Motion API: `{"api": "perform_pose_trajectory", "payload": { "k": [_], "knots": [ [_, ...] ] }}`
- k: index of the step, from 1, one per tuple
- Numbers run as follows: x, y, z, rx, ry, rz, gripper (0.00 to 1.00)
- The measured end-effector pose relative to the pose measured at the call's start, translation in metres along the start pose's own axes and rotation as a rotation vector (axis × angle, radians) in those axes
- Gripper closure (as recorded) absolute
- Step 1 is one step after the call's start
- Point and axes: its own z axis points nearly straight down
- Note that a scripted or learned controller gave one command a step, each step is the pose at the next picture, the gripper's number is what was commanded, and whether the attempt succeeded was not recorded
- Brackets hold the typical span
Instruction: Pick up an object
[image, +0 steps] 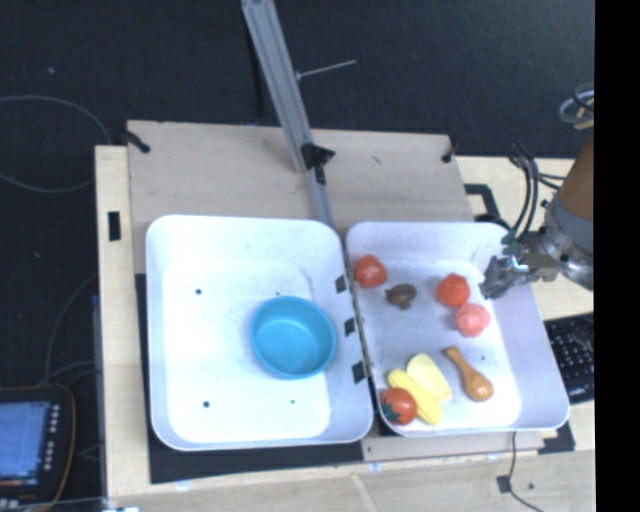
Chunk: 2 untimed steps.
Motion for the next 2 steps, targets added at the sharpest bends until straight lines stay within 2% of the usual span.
{"api": "perform_pose_trajectory", "payload": {
  "k": [1,2],
  "knots": [
    [-0.001,0.002,-0.026,0.004,0.001,-0.003,1.0],
    [0.054,-0.013,-0.019,0.01,0.001,-0.002,1.0]
  ]
}}
